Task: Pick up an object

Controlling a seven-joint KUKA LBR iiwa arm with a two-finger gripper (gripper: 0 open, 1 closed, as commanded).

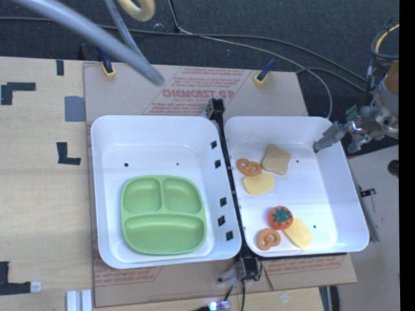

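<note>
Nothing picked yet.
Gripper (331, 139) at right bin (337, 193) rim, finger state unclear; 6 food items untouched, grasp remaining.

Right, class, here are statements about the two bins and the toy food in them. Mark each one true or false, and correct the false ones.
1. The green divided plate lies in the left bin. True.
2. The tomato sits on the green divided plate. False: it lies in the right bin, beside a yellow piece.
3. Two pretzels are in the right bin. True: one pretzel near the divider, another pretzel near the front edge.
4. The bread slice is in the left bin. False: it is in the right bin, near the back.
5. The gripper is over the left bin. False: it is at the right bin's right rim.
</note>
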